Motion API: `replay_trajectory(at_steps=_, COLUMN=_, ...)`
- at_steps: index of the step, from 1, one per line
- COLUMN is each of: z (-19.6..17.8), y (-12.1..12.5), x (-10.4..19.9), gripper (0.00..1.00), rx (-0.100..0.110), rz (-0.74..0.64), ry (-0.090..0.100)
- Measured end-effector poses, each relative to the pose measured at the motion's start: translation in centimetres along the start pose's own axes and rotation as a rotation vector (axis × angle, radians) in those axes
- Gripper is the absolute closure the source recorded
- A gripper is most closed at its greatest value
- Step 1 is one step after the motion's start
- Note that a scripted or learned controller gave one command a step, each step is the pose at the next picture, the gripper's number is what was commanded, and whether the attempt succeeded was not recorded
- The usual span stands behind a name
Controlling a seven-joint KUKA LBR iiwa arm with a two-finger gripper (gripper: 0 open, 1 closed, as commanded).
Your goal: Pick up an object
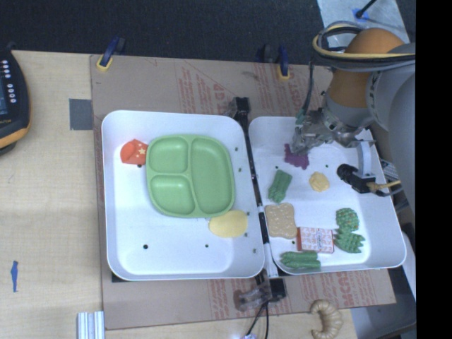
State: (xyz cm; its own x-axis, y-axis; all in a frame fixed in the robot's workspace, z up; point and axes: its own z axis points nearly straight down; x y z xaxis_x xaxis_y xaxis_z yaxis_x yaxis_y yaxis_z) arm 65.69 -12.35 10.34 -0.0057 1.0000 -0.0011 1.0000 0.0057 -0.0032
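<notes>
nothing is lifted yet. gripper (305, 138) hangs just above the purple toy (296, 157) in the right bin (385, 242); its grip state is unreadable.

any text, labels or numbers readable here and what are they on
Nothing can be read as words or numbers.
Cardboard sheet under the bins: faint red print, too blurred to read.
Small red-and-white packet in the right bin: printed, too small to read.
Red item beside the green plate: a yellow star, no letters.
Black-and-orange device at the left edge: buttons, markings unreadable.
</notes>
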Motion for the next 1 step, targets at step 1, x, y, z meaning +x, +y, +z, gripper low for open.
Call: replay_trajectory(at_steps=1, z=0.06, y=-0.02, x=0.00, gripper=0.00, rx=0.001, rz=0.000, ry=0.000)
